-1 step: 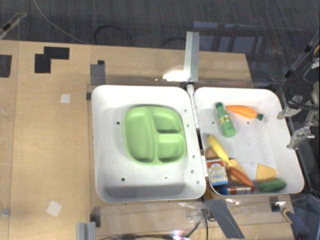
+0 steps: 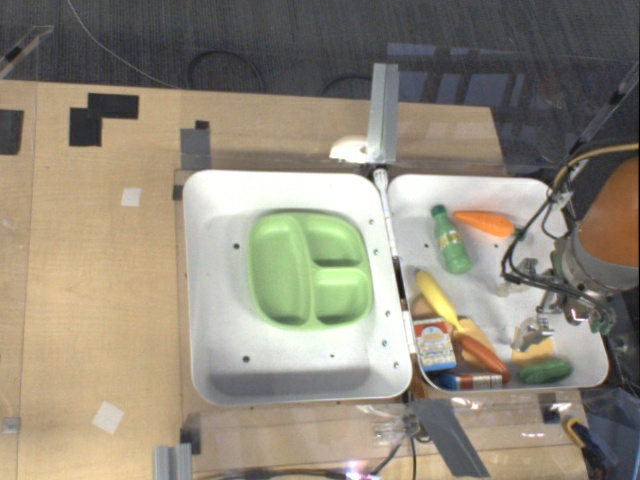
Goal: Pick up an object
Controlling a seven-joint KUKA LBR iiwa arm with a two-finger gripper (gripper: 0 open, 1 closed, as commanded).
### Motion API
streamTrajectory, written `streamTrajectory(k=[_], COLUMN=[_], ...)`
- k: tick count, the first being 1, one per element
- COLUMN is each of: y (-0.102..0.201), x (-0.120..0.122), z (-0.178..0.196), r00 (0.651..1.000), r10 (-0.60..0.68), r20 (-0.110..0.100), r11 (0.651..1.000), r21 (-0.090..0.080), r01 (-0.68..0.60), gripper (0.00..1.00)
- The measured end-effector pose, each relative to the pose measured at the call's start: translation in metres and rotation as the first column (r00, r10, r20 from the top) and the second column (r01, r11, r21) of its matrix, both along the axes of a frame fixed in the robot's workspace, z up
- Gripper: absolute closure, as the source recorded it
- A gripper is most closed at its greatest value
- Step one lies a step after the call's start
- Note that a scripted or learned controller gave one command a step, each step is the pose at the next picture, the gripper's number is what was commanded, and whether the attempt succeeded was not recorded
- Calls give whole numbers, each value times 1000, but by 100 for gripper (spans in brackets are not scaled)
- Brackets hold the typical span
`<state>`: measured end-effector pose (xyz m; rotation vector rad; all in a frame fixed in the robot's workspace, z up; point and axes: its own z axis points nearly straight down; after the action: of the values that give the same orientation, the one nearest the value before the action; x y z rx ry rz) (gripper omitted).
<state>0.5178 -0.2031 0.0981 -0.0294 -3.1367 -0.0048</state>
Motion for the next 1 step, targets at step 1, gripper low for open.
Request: streamTrajectory(k=[1], y=[72], x=[80], z=[-9], r00=[993], r10=[119], r20=[21], r11=[993], r21=[-4], r01=[-119], gripper=[0])
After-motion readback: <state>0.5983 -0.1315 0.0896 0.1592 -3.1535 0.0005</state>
